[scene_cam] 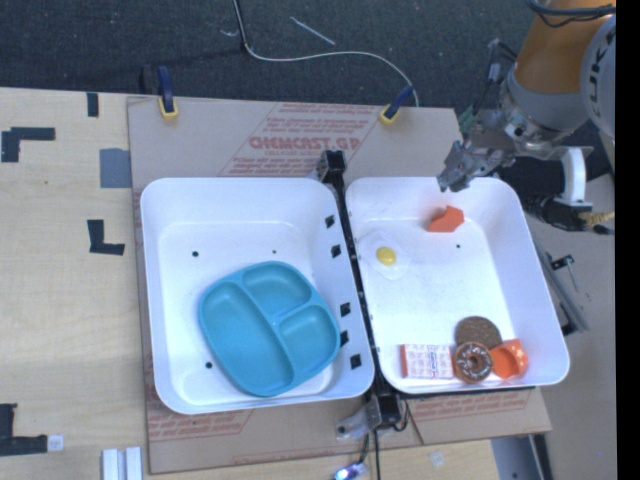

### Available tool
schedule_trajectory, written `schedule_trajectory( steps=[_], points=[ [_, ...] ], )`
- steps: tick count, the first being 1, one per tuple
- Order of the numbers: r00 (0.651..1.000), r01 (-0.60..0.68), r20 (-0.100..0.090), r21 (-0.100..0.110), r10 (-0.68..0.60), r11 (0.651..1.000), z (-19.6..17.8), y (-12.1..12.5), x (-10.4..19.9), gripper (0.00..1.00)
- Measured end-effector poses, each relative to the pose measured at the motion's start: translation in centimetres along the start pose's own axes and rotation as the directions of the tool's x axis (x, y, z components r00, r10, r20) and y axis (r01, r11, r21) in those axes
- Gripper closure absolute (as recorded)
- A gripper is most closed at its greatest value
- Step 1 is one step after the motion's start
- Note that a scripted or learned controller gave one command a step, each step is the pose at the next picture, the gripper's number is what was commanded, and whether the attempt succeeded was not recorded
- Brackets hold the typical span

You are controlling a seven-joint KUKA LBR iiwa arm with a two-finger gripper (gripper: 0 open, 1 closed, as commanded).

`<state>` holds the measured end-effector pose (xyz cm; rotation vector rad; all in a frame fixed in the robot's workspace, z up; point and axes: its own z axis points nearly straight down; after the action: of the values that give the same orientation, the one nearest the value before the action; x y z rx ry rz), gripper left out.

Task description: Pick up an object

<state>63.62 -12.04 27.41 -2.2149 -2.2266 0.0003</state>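
Claw [452, 178] hangs at upper right of frame over the right white bin's [535, 268] far rim; whether it is clenched or released, I cannot tell. Small orange plastic block [446, 219] lies just below it, no clear long axis.

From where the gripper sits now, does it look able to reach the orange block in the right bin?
Probably yes. The gripper hovers just above and beside the orange block, which lies alone on the right bin's floor, with nothing between them.
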Motion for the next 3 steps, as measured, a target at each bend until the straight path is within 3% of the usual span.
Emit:
schedule_trajectory(
  steps=[2,3],
  points=[
    [1.0,0.001,0.0,0.002,-0.001,1.0,1.9,1.4,10.8,1.0],
    [1.0,0.001,-0.001,0.003,-0.001,1.0,3.8,0.9,16.1,1.0]
  ],
)
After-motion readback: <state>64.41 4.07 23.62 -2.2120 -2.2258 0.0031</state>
